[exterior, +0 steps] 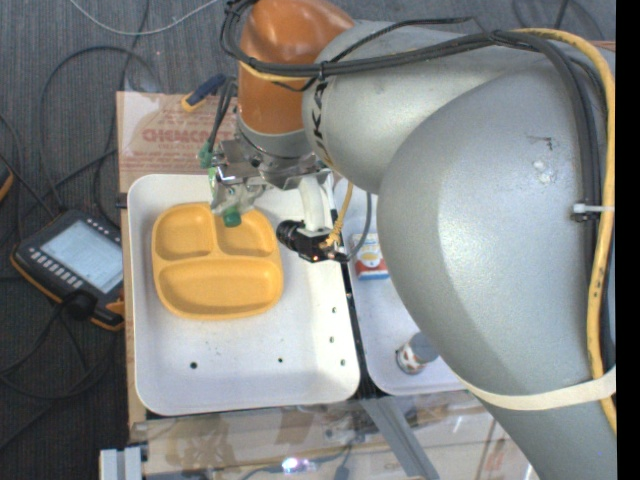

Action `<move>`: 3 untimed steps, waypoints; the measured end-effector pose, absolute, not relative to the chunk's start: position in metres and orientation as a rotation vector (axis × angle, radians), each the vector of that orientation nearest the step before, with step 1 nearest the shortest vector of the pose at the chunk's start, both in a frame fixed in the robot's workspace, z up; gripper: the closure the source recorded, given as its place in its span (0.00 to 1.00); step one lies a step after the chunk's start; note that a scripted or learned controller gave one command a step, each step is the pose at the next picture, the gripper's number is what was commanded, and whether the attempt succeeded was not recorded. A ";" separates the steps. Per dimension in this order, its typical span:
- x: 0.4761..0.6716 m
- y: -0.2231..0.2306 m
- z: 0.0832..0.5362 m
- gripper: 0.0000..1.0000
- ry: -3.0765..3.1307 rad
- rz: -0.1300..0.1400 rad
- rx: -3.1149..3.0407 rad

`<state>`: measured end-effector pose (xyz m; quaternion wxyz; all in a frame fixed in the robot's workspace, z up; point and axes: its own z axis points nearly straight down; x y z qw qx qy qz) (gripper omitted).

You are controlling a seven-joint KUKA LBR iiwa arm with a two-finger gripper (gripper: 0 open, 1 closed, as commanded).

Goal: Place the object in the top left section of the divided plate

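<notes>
Yellow divided plate in left white bin, gripper over plate's top rim, fingers closed on small green object

My arm: grey shell, smooth, faintly speckled satin sheen.
My wrist band: orange, smooth, soft gloss.
My gripper: bare bright metal parts with small green plastic pieces.
Divided plate: yellow-orange plastic, smooth, low sheen.
Left bin: white plastic, smooth, matt.
Cardboard: brown paperboard on the far side, matt, red print.
Floor: dark grey carpet, rough woven texture.
Cables: black and yellow rubbery sheathing, smooth.
</notes>
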<state>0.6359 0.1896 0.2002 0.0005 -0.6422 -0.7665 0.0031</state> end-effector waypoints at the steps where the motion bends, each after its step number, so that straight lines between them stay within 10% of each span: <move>1: 0.639 0.218 0.206 1.00 -2.295 0.009 -2.143; 3: 0.621 0.225 0.200 1.00 -2.361 0.010 -2.075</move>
